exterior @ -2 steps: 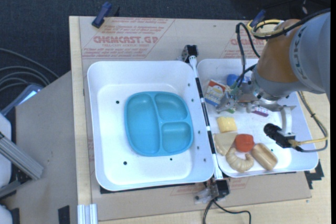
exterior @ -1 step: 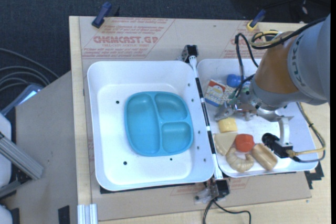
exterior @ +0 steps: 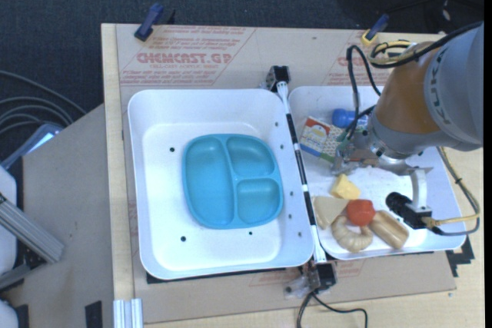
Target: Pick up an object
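Low over the right-hand shallow white bin (exterior: 453, 238), the two-finger gripper (exterior: 355, 155) sits beside a small printed carton (exterior: 319, 136) (how wide it stands cannot be told). Just below lie a yellow wedge (exterior: 345, 187), a red tomato-like piece (exterior: 360, 211) and a tan bread roll (exterior: 388, 230), while a blue sectioned plate (exterior: 232, 180) rests in the left bin (exterior: 146, 165)

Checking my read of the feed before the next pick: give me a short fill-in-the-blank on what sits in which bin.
1. The blue divided tray lies in the ____ bin of the camera view.
2. The tray has ____ compartments.
3. The red toy tomato lies in the ____ bin, beside the yellow wedge.
4. The arm reaches over the ____ bin.

Missing words: left; three; right; right
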Motion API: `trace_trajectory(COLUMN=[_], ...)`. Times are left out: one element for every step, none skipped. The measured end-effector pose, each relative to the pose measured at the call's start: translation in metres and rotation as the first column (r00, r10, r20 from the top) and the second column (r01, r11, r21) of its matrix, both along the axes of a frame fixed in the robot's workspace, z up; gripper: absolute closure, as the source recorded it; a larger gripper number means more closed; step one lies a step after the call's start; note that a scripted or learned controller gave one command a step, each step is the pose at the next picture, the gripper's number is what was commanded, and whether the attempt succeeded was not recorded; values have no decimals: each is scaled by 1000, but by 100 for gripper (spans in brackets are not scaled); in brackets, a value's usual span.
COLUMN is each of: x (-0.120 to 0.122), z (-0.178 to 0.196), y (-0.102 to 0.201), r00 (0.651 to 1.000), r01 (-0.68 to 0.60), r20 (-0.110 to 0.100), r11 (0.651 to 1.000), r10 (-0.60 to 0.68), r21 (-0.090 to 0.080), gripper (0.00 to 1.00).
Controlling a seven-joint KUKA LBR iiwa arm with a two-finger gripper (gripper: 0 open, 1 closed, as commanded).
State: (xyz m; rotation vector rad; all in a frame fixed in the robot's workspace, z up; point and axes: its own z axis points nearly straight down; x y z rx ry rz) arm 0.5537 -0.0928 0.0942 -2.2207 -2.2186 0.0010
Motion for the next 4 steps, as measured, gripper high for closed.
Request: trace_trajectory(x=[5, 4, 18, 85], z=[152, 151, 75, -5], y=[68, 68, -7, -6], r00=[1000, 1000, 1000, 1000], r01=[-2, -2, 0, -2], r20=[3, 1, 0, 11], r11=[1000, 1000, 1000, 1000], r10=[2, 2, 0, 2], r21=[-1, -1, -1, -3], gripper=[100, 0, 0, 0])
